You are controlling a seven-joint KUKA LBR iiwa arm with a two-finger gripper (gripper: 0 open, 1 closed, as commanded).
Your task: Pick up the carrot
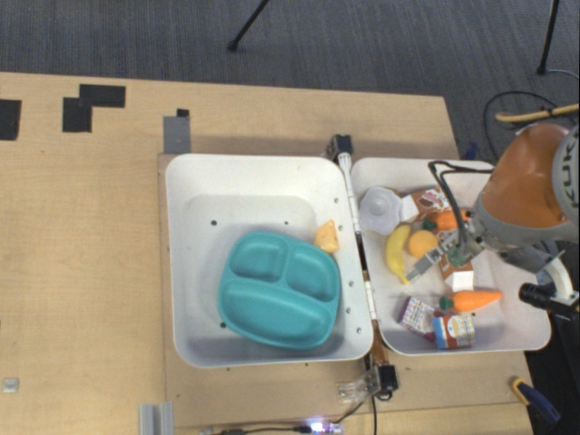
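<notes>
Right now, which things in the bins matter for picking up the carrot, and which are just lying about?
For the job:
carrot, in the right bin
gripper, low over that bin, beside the banana

Lying about:
banana
orange
clear cup
small cartons
teal divided tray, in the left bin
yellow-orange piece beside the tray

The arm (pixel 535 184) enters from the right edge of the camera view, its orange band bulging large and its grey wrist housing sloping down and to the left. From the wrist a slim metal end effector (pixel 433 259) points down and leftward, low over the right-hand side of the scene. Its tips look small and partly blurred, so their spacing cannot be judged.
</notes>
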